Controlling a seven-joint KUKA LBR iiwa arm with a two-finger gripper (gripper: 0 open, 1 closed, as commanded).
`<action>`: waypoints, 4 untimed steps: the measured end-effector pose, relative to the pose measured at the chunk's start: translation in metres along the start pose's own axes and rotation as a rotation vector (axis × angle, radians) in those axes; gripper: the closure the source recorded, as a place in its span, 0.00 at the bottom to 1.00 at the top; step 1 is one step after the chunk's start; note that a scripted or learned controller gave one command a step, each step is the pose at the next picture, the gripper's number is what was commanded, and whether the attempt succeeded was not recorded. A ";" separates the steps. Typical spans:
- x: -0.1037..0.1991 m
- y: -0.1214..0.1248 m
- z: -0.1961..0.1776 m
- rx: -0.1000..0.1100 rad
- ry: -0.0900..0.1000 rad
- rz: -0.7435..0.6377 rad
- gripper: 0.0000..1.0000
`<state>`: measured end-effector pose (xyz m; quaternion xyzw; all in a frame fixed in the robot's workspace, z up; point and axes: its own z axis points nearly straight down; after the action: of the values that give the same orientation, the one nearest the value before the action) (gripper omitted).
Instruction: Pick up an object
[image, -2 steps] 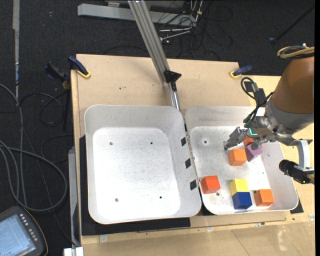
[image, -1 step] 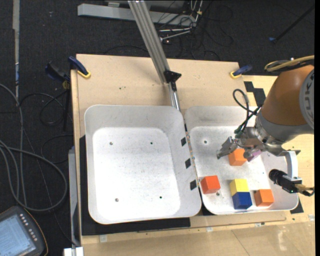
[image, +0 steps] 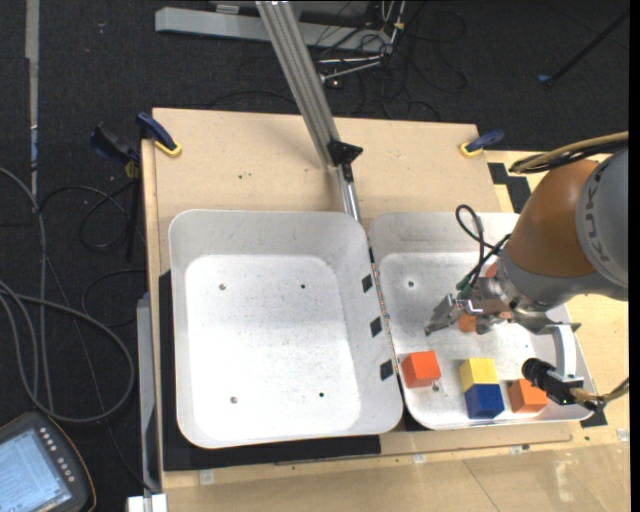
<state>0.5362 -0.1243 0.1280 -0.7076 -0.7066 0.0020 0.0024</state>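
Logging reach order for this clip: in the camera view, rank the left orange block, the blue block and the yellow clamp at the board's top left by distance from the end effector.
1. Left orange block, just below the end effector in the right bin.
2. Blue block, lower right, near the bin's front edge.
3. Yellow clamp, far away at the board's top-left corner.

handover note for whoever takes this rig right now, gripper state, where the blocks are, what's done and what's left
Gripper: over the middle of the right bin, above and apart from the blocks; nothing visibly held.
Things: four blocks sit along the right bin's near edge. Orange block is leftmost, yellow block sits with the blue block just in front of it, and a second orange block is at the right end. The left bin is beside it.
Done: no pick visible so far.
Left: choose a block, probably the leftmost orange one since it stands apart, then descend, grasp and lift.
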 end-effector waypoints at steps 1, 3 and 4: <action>0.000 0.000 0.035 -0.004 -0.001 -0.001 0.00; -0.006 0.006 -0.022 -0.011 -0.002 -0.003 1.00; -0.016 0.008 -0.080 -0.014 -0.003 -0.002 1.00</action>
<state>0.5445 -0.1405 0.2077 -0.7067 -0.7075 -0.0016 -0.0036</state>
